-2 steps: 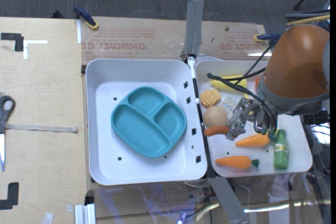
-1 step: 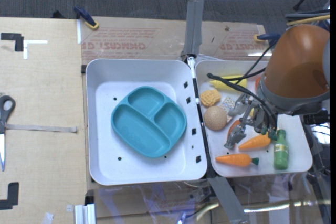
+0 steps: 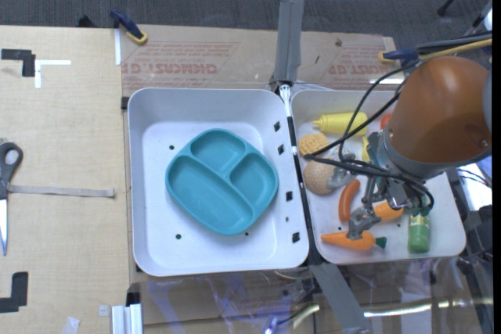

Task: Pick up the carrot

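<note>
My pincer (image 3: 361, 226) is low in the right bin (image 3: 448, 245), hanging off the grey arm (image 3: 438, 113) that crowds in from three o'clock, and I honestly cannot tell whether it is parted or clamped from up here.

The carrot (image 3: 350, 241) lies on the bin floor at the near edge, right under the pincer tip, perhaps touching it, a shade toward seven o'clock. Its long axis runs nine to three, thin orange end at nine, green stub at three. I see nothing between the tips, so I won't call this a hold.

Crowded neighbourhood, mind you. A red pepper (image 3: 348, 199) stands at eleven o'clock of the pincer, a second orange piece (image 3: 387, 209) sits at two o'clock, partly hidden behind the wrist, and a green bottle (image 3: 419, 235) rests at three. The blue plate (image 3: 223, 181) sits well apart in the left bin (image 3: 141, 192).

My read: the drop is nearly lined up, and I'd want the grip closing across that nine-to-three axis, near the carrot's thick end. The risk is nudging the orange piece instead.
</note>
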Motion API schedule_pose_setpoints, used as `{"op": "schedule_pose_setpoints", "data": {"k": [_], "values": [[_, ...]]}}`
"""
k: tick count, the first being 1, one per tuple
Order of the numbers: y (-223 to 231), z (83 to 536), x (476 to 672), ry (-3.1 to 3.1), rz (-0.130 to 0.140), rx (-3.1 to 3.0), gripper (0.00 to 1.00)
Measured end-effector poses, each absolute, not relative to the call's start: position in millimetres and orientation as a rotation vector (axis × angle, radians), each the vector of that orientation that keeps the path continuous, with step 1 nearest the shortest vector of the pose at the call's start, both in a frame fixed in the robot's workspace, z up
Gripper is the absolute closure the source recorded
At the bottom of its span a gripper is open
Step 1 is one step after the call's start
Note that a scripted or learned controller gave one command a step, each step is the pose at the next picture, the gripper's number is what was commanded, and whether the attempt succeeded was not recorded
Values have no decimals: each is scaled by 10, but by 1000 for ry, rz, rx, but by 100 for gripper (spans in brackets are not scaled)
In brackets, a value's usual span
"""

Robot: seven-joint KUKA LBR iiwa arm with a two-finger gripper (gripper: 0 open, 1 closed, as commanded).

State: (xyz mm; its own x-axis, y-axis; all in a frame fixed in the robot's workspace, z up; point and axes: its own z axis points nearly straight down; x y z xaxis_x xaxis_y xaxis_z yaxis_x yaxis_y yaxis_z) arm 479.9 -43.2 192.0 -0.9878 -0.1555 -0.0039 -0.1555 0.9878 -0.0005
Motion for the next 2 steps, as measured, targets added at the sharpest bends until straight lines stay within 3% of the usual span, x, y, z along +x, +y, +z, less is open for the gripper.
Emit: {"op": "schedule_pose_setpoints", "data": {"k": [1,2], "values": [[-1116,1697,4926,3125,-1,-271,0],[-1364,923,5028,3110,-1,-415,0]]}}
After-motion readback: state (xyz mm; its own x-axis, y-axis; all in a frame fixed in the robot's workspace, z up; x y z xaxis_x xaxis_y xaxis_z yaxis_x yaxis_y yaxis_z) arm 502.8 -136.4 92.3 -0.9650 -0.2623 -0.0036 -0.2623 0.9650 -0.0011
